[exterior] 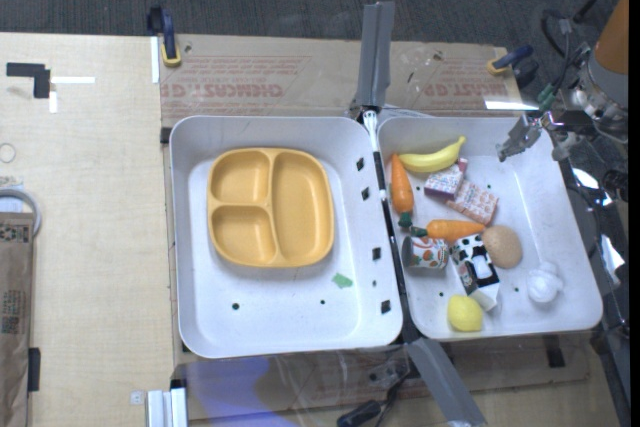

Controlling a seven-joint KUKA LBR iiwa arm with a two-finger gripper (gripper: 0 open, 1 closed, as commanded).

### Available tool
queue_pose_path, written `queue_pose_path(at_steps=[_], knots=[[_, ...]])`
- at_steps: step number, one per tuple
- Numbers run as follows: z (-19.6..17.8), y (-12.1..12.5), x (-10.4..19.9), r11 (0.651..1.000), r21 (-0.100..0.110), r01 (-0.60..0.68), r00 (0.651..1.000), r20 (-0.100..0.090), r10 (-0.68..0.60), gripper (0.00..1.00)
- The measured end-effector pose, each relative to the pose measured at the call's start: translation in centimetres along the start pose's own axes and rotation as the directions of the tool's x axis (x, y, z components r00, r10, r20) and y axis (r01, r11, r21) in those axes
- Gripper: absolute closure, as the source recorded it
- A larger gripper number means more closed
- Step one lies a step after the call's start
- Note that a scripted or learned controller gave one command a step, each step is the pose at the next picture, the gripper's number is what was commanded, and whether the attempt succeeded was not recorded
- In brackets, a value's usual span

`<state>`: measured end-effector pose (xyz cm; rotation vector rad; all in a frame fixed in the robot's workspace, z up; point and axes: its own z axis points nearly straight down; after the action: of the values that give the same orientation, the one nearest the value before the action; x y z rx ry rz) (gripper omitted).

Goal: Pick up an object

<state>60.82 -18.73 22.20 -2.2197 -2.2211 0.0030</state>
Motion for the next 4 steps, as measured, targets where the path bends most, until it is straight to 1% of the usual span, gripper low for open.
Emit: queue_pose_path(at_steps=[1,2,3,4], knots=[[12.8,-7.5,3.3,0.996,-0.001,0.084,0.996,-0.001,-0.084,0.00],[13.0,-6.2,8.5,0.941,-0.001,0.338,0.941,0.000,-0.338,0.00],[13.1,-2.9,8.2,0.929,-0.001,0.370,0.929,0.000,-0.370,0.00],[13.0,-3.0,8.5,0.875,-0.002,0.484,0.875,0.000,-0.484,0.00]])
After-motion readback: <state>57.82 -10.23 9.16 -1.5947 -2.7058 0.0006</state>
